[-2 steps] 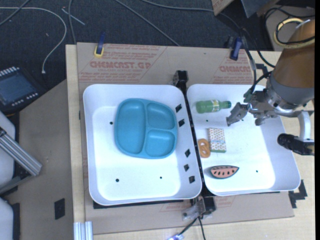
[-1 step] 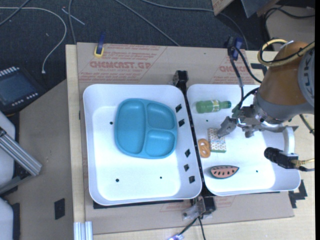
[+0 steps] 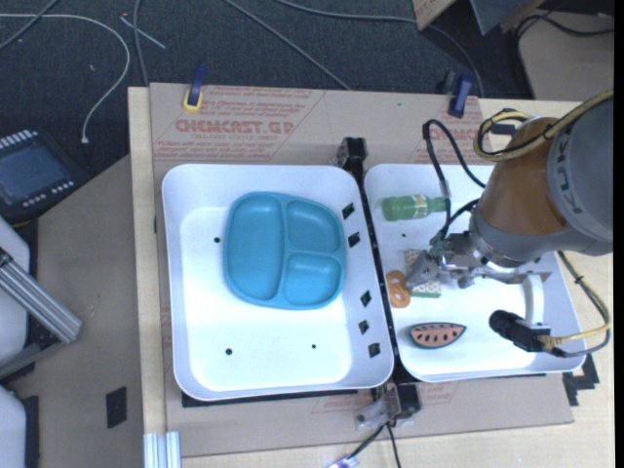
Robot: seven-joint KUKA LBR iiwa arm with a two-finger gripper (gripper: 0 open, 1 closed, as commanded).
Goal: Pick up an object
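The gripper hangs low near the right bin's left edge, beside an orange piece; its grip cannot be told. Best descend squarely over that piece before closing.

I count two shallow white plastic bins, the left bin and the right bin, side by side on the counter. In the left bin I see one light-blue divided plastic plate with three compartments. In the right bin I count three loose items: one green plastic bottle lying on its side, one watermelon-slice toy with red flesh and dark seeds, and one small orange piece at the bin's left wall. I see two blue clamps on the far cardboard edge. One arm, one claw.
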